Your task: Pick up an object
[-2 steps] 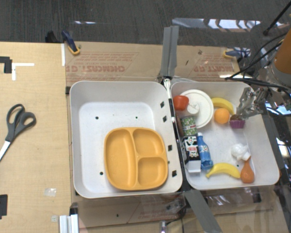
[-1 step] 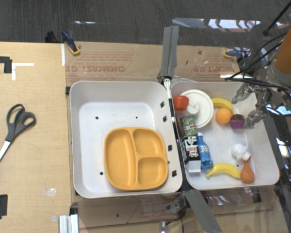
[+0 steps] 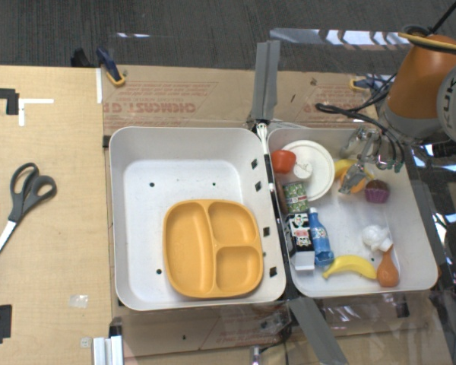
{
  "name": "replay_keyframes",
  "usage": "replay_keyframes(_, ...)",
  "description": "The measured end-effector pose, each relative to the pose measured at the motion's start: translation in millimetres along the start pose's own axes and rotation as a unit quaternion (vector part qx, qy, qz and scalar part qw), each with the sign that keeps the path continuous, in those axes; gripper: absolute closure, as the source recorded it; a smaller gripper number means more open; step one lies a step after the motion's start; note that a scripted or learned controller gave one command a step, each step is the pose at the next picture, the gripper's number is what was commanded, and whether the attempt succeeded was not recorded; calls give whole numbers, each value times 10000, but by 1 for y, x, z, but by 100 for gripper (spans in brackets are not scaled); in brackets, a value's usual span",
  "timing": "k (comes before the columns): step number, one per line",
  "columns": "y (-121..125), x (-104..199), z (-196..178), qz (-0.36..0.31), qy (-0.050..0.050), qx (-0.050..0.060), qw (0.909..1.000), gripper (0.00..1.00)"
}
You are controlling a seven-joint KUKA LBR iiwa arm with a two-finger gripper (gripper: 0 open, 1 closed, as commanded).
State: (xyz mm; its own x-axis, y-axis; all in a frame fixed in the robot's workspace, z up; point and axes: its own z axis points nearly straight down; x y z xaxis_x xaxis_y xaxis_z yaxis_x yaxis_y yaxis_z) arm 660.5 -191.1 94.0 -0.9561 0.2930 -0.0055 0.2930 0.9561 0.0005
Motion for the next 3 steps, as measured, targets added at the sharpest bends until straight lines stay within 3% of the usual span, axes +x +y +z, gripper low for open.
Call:
replay_keyframes(1, 1, -2, -12, -17, -47, 2, 10000, 100)
replay_keyframes(2, 25, 67, -1, 527, 0, 43, 9986, 100)
replay_keyframes(3, 95, 77, -100, 478, 0, -3, 9989, 100)
